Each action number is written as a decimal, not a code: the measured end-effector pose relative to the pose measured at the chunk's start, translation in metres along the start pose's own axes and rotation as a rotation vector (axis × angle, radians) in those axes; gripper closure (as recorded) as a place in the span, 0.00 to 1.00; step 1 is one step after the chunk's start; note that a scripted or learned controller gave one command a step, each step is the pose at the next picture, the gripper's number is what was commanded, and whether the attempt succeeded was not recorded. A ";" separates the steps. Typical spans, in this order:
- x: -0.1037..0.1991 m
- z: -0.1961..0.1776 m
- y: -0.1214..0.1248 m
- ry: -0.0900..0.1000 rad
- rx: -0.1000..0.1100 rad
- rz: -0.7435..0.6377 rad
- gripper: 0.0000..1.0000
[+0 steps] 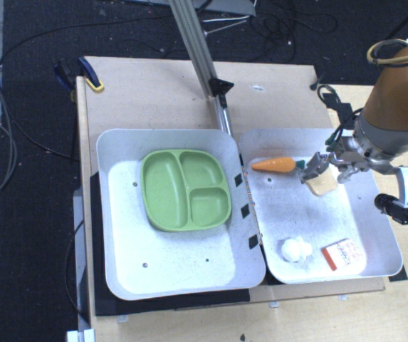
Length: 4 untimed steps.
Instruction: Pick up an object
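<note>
A small tan block sits in the far part of the right bin, directly beneath the claw, whose metal fingers reach down to either side of its top. The block seems to be pinched between them, though whether it is lifted off the bin floor cannot be told. So the relation that matters is a vertical one: block under claw, with no sideways offset to close. A toy carrot lies just to the left of the block, its long axis running left to right, orange tip pointing left and green end almost touching the claw. Well apart, toward the near edge of the same bin, rest a white lumpy object and a red-and-white packet. The left bin carries a green divided plate. Both bins stand on the wooden worktop
</note>
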State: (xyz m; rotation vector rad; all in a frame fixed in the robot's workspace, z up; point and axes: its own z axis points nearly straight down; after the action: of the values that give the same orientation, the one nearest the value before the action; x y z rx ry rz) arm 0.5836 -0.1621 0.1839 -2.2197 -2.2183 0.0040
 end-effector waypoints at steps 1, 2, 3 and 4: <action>0.007 0.047 0.004 0.000 0.000 -0.002 0.00; 0.006 0.034 0.005 -0.002 -0.006 0.000 1.00; 0.004 -0.029 0.001 -0.002 -0.009 -0.002 1.00; 0.004 -0.081 0.002 -0.003 -0.011 -0.003 1.00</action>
State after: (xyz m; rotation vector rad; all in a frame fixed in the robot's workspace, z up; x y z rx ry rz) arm 0.5861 -0.1584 0.2653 -2.2236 -2.2285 -0.0049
